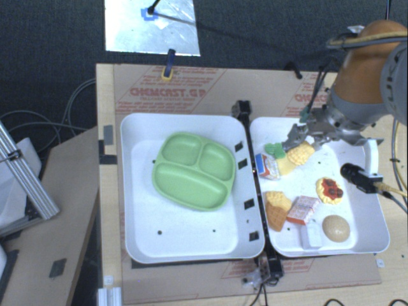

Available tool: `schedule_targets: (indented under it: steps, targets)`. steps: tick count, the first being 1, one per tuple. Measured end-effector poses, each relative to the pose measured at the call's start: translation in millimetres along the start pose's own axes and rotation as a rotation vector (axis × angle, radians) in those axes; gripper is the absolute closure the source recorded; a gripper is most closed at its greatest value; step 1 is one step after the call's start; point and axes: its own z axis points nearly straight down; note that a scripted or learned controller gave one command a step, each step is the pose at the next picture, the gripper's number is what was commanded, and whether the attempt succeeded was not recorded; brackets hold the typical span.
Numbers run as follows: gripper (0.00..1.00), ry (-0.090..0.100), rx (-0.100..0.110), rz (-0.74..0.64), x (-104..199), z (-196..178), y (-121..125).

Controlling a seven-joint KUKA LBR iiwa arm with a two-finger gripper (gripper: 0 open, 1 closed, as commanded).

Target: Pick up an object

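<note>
Yellow plastic, a toy corn cob (299,153), lies right under the gripper (305,136) in the upper part of the right bin (380,234), and whether the jaws are open, closed or pinching it I cannot tell, since the wrist hides them. The cob looks to rest on the bin floor with its near end against a small red-and-white carton (269,166) and a green toy piece (275,150), so I judge the pick not yet done: the arm is at the cluster, but nothing is visibly lifted. Further toward the lower right lie a little pizza round (329,190), a pink packet (303,210), an orange wedge (276,209) and a tan bun (336,228). At frame centre-left, the left bin (140,234) bears a green divided plate (194,171).
</note>
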Motion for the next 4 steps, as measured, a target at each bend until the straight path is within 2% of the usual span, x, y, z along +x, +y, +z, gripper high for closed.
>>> schedule_targets:
  steps: [1,2,3,4]
  targets:
    - [1.0,-0.001,-0.001,0.001,50.3,7.5,27.5]
    - [1.0,-0.002,0.0,0.01,27.8,1.9,23.1]
    - [1.0,-0.002,0.002,0.005,42.0,-0.2,19.4]
    - [1.0,-0.002,0.0,0.005,46.5,4.9,26.7]
